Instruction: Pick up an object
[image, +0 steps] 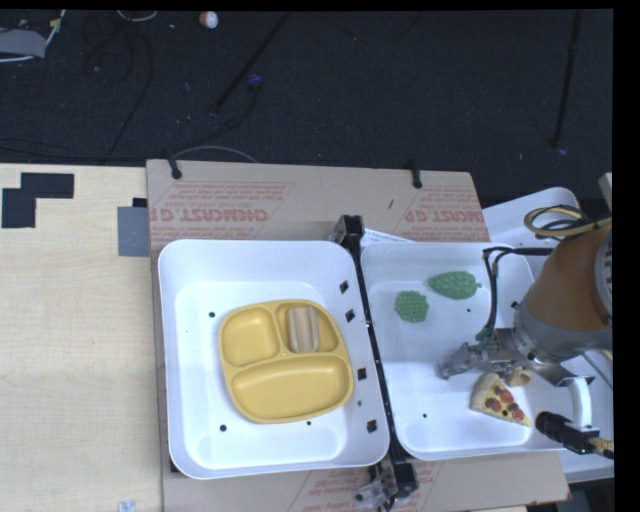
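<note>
Two white bins sit side by side on the worktop (80, 350). Inside the right bin (440, 440) lies a pizza slice (500, 400), near the bin's front right corner, its long axis slanting from upper left to lower right with the narrow tip toward the lower right. Further back lie two green pieces (411, 306) and (454, 285). The gripper (480, 357) hovers just beside the slice; whether its fingers are released or clenched I cannot tell. The left bin (200, 270) holds a yellow divided tray (285, 385) with a pale sausage-like piece (301, 329) in its upper right compartment.
</note>
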